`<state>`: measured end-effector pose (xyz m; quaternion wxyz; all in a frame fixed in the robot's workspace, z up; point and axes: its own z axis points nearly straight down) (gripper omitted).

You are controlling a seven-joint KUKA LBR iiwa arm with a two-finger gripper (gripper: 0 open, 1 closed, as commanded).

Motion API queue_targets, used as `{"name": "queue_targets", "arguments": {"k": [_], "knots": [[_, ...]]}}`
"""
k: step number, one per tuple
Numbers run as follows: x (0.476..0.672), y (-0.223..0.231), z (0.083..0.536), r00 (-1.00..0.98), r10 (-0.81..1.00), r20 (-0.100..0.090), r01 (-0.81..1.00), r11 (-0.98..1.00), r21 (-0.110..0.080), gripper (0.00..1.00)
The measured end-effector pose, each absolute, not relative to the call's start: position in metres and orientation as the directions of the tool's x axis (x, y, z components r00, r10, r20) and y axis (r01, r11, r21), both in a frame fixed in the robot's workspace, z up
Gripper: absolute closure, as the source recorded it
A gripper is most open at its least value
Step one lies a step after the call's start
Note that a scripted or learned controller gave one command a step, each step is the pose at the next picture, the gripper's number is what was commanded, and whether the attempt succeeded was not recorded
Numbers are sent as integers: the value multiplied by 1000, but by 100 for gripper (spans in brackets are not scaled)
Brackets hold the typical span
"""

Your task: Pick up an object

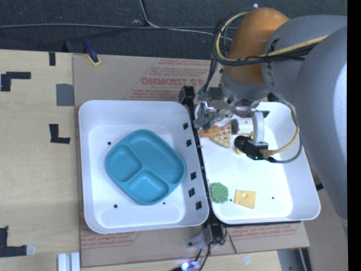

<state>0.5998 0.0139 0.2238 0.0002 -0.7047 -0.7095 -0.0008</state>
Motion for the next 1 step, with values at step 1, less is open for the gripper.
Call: {"name": "queue_targets", "arguments": {"k": [1], "knots": [[618,55,217,-5,1000,0,1000,5,-1,100]]}}
